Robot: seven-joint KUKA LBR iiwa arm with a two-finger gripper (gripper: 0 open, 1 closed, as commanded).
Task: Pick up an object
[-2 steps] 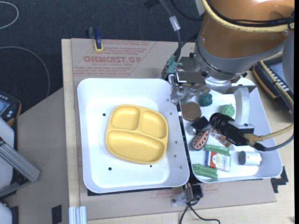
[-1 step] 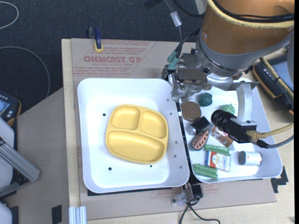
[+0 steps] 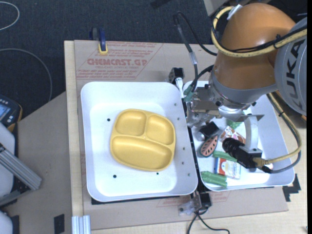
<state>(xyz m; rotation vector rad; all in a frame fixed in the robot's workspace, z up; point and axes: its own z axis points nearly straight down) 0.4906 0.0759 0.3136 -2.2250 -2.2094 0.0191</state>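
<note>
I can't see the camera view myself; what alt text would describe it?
A grey and orange robot arm reaches in from the right, low over the right white bin, which holds a jumble of small items. The left white bin holds a yellow divided plate. Both bins sit side by side on a brown board.

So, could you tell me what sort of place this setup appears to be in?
Probably a robotics lab bench: a KUKA arm works over two white bins, set on a cardboard sheet, with cables trailing across dark carpet.

Divided plate (image 3: 143, 139) in left bin (image 3: 92, 145)
</note>
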